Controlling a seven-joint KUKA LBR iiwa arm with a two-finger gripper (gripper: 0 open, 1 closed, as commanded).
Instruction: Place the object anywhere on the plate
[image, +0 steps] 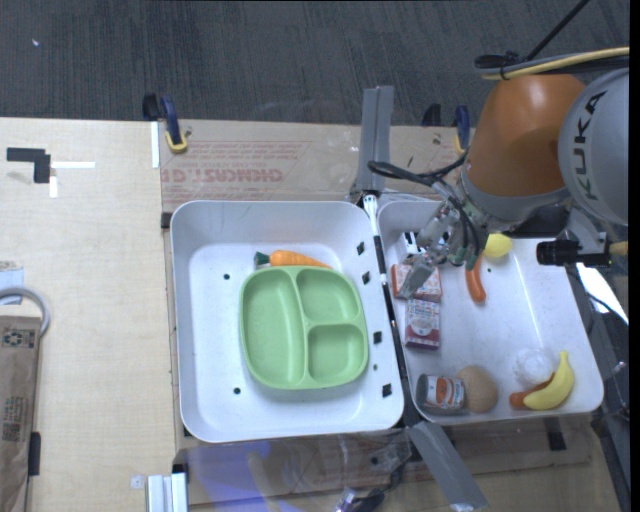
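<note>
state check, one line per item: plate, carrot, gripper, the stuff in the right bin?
plate: flat in the left bin, nothing on it
carrot: lying in the left bin against the plate's far rim, not on it
gripper: low over the right bin, above the red carton
second carton: lying flat
can: on its side
banana: lying at the near right corner

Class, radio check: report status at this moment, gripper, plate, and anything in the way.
Gripper over right bin, above red carton. Green plate in left bin, nothing on it. Carrot beside plate.
</note>
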